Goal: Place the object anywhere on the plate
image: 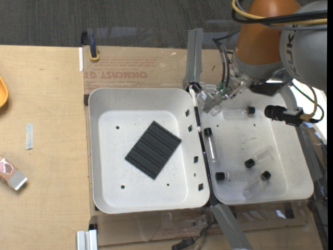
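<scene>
A black ribbed rectangular plate [153, 150] lies tilted in the middle of the left bin [104, 191]. Several clear vials with black caps lie in the right bin [291, 191]: one near the back [238, 112], one along the divider [209, 144], and others toward the front [258, 159], [256, 185]. A loose-looking black cap [220, 176] sits at the front left. My gripper [210, 103] hangs low over the back left corner of the right bin, beneath the orange wrist band [265, 25]. It is close to the divider and just left of the back vial.
The arm's grey body [307, 46] and cables cover the back right of the right bin. On the wooden bench to the left lie a small grey strip [29, 137] and a red-and-white object [13, 174]. A blue clamp [92, 48] stands behind the left bin.
</scene>
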Controlling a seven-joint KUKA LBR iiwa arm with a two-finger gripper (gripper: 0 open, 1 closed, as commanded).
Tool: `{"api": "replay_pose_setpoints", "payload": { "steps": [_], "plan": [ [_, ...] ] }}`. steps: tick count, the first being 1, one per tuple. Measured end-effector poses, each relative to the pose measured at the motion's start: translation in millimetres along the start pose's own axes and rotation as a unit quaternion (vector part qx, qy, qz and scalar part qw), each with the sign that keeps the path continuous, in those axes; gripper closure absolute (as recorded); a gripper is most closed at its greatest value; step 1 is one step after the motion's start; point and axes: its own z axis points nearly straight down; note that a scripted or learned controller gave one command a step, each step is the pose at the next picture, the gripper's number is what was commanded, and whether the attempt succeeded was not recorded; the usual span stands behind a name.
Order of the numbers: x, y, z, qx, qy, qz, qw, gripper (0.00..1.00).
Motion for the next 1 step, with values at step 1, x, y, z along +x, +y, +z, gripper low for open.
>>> {"api": "replay_pose_setpoints", "payload": {
  "steps": [1],
  "plan": [
    [-1.8,-0.6,-8.3,0.000,0.000,0.002,1.0000,1.00]
  ]
}}
